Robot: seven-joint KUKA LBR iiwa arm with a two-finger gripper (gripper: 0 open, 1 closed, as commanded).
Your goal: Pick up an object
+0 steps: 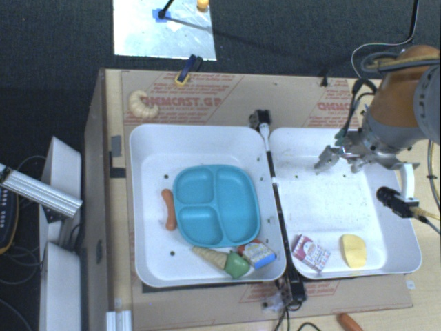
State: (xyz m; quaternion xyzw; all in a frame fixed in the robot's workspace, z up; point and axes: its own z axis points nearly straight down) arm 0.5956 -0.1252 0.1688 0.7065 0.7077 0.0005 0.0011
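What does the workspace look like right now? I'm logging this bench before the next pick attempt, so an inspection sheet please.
Surface: two shallow white bins, left and right, on a cardboard-covered bench.
Job's things: left bin holds a blue divided plastic tray, orange sausage-shaped toy, cone-shaped toy, green block; right bin holds a red-and-white packet and yellow oval piece.
Clutter: pale curled toy on the cardboard.
Grippers: two-finger gripper over the right bin, holding nothing.
Cables: wires above the wrist.
Surroundings: dark carpet, shiny sheet.
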